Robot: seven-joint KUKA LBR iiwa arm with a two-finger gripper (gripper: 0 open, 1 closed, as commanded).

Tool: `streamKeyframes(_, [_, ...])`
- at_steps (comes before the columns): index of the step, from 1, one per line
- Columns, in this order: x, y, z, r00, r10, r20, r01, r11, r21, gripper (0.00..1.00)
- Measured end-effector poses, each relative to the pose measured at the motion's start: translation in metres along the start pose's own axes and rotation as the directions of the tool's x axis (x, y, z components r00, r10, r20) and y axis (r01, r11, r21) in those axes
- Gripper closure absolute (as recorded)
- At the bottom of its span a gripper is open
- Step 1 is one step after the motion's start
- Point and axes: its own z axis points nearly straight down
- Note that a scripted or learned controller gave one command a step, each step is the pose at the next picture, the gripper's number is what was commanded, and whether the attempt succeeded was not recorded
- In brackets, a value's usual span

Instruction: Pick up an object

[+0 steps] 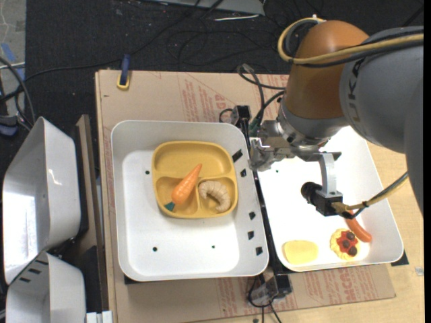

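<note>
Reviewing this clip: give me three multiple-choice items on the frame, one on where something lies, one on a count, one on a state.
1. Where does the carrot lie?
A. on the yellow divided plate in the left bin
B. loose on the floor of the right bin
C. on the bench outside both bins

2. How many food items rest on that plate?
A. one
B. two
C. four

3. How does the plate sit?
A. flipped upside down
B. leaning on the bin wall
C. flat, open side up

Answers: 1 A, the carrot slants across the plate's middle divider. 2 B, the carrot and a pale shrimp beside it. 3 C, its compartments face the camera.
</note>
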Motion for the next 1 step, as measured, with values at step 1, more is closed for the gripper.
streamKeyframes(1, [0.0529, -0.0065, 0.0206, 1.000, 0.000, 0.001, 0.000, 1.000, 0.003, 1.00])
